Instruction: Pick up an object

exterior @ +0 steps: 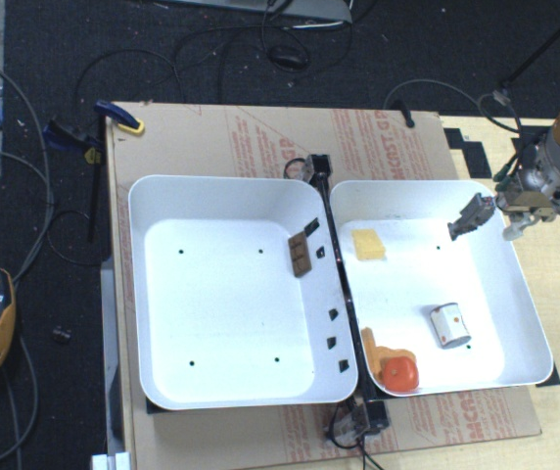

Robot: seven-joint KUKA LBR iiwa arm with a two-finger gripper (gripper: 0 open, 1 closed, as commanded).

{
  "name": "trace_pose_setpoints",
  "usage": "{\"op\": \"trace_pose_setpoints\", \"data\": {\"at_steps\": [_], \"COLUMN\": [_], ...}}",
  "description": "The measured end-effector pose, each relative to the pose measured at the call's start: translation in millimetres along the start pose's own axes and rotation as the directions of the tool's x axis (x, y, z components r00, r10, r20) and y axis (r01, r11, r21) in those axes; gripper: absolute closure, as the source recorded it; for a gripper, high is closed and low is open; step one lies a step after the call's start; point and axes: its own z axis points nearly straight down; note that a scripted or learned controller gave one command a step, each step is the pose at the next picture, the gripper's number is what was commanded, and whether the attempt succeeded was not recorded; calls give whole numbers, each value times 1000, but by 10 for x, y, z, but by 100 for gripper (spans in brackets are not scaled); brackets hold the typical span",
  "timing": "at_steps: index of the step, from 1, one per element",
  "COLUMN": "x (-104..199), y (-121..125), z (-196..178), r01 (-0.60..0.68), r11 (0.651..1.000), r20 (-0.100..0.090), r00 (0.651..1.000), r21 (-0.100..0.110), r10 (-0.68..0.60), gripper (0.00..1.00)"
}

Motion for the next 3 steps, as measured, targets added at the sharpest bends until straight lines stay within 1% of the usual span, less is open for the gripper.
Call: {"op": "trace_pose_setpoints", "data": {"at_steps": [1, 2, 3], "x": [46, 180, 227], "y": [-163, -265, -271], "z": [67, -7, 38], "r01": [0, 1, 0], "r11": [1000, 1000, 1000], "r20": [0, 0, 0], "r00": [1000, 1000, 1000], "r21": [1, -1, 0], "r10": [0, -1, 0], "gripper": [0, 0, 0]}}
